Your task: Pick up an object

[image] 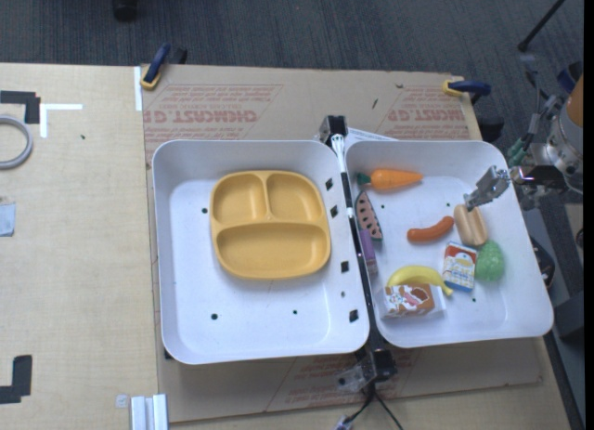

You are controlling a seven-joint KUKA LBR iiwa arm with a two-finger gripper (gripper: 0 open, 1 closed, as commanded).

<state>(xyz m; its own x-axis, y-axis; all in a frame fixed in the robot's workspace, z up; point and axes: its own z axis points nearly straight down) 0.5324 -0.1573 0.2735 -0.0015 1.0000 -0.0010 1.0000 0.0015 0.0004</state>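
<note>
The right bin (520, 312) holds several toy foods: an orange carrot (394, 178), a red sausage (430, 230), a hot dog bun (471, 227), a green round piece (490, 261), a small carton (458, 267), a yellow banana (417, 277), a snack packet (410, 300) and a watermelon slice (369, 216). My gripper (483, 191) reaches in from the right over the bin's upper right part. Its tip hangs just above the far end of the hot dog bun. Nothing is seen held in it.
The left bin (186, 317) carries a yellow divided plate (271, 224). A purple stick (368, 250) lies along the wall between the bins. Clamps (156, 64) hold the cardboard sheet under the bins. The arm's wrist (557, 145) stands over the right bin's rim.
</note>
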